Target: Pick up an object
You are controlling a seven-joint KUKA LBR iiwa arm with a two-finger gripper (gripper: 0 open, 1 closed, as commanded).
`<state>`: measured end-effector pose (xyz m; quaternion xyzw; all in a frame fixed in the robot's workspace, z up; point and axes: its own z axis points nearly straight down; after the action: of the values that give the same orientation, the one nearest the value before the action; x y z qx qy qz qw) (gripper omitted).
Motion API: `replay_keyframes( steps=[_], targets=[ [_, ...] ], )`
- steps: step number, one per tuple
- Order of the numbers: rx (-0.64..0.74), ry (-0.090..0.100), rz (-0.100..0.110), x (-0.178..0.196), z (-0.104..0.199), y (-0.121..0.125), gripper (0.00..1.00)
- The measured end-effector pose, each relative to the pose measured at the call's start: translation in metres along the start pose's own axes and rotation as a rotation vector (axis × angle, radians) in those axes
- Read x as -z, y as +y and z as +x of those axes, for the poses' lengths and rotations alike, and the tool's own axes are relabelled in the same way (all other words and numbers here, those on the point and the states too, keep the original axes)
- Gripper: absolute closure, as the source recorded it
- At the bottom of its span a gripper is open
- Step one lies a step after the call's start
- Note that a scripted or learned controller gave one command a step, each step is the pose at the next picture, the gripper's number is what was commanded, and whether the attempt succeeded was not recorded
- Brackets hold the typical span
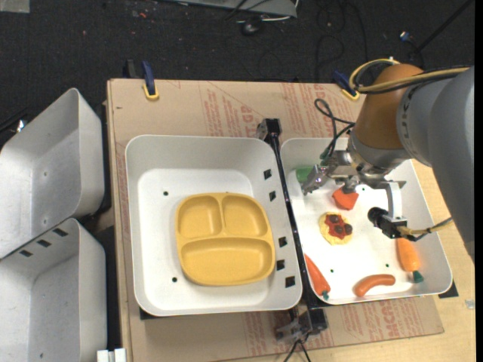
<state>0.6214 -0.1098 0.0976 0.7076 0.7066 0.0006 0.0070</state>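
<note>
The grey arm (423,119) with its orange band reaches in from the right over the right-hand bin (430,277). In the left bin (143,225) lies a yellow divided tray (224,238), flat and near the middle. The gripper (355,178) hangs over the upper part of the right bin – whether it is apart or together cannot be told from this slant. Just beneath it sits a red-orange piece (346,198), with a green piece (304,176) to its left by the bin wall. Lower down lie a small pizza toy (336,228), two carrots (408,256) (317,276) – one at each side – and a sausage (374,283)
</note>
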Motion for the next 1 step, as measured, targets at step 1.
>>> replay_keyframes(
  steps=[1],
  targets=[
    [-0.001,-0.002,-0.010,0.0137,-0.0011,0.0024,1.00]
  ],
)
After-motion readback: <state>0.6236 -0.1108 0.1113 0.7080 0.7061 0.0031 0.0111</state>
